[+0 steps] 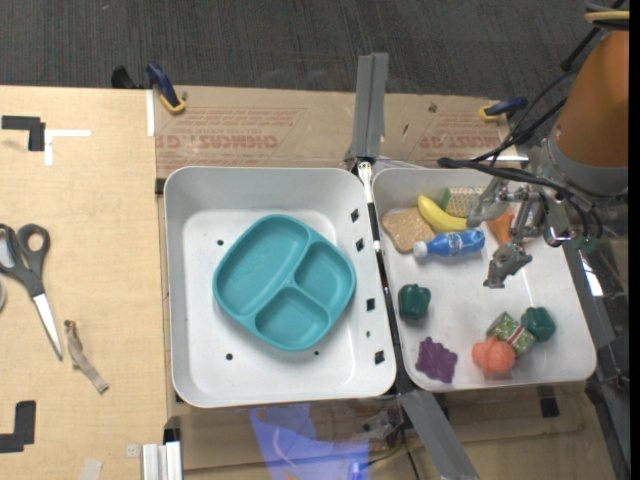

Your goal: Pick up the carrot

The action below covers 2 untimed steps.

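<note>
in the right bin (560,368), the gripper (508,258) hangs over the upper middle, just right of the blue-and-white bottle (449,245); whether its fingers are apart or together cannot be told from this slant, and nothing is seen between them. the carrot (499,226) shows as a sliver of orange just behind the gripper, near the bin's far wall and mostly hidden by the wrist hardware. a banana (440,213) lies left of it, beside a tan slice of bread (404,229) and a yellow-green brush-like item (461,201). lower down sit a green pepper (413,301), purple grapes (436,359), a peach-coloured fruit (494,357), a small green-and-white carton (508,329) and a dark green vegetable (539,322). the left bin (190,358) holds a teal divided plate (285,282). scissors (30,278) lie on the bench at far left.
</note>
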### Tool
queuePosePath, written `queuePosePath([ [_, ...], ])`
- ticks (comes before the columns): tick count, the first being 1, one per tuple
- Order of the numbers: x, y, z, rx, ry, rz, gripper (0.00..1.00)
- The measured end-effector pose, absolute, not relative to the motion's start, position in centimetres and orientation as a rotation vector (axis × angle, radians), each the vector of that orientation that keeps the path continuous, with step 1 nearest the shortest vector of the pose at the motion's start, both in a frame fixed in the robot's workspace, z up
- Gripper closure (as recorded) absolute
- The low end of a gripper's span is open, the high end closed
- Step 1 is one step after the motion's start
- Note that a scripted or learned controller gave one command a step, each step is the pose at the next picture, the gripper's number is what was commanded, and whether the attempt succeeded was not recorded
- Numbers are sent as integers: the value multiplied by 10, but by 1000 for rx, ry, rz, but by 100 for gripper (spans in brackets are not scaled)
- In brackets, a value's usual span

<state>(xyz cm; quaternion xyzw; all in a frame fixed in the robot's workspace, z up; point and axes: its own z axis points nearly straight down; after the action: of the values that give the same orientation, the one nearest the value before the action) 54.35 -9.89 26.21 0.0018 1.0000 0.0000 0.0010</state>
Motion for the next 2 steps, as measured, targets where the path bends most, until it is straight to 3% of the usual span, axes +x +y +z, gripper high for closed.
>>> queuePosePath([
  [1,618,-164,109,531,3091,-1,0],
  [2,542,-174,93,448,3108,0,0],
])
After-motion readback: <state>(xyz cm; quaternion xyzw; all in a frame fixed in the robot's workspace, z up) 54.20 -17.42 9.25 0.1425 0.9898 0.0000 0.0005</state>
